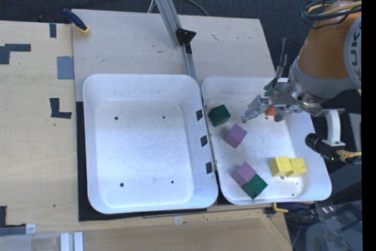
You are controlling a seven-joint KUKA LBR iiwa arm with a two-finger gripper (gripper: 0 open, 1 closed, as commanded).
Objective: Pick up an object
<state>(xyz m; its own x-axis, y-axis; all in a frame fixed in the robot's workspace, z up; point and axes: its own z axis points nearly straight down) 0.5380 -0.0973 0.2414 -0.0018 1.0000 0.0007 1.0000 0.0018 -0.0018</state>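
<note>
Blocks loose in right bin point(305, 185); gripper point(256, 109) hovers near green cube point(219, 115), jaws' spread can't tell, nothing visibly held

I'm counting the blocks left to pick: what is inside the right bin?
The right bin holds two green blocks, two purple, one yellow. The gripper may cover more.

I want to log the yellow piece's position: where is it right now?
In the camera view the yellow block lies in the right-hand bin, near its lower right corner, right of the purple and green blocks that sit together.
</note>
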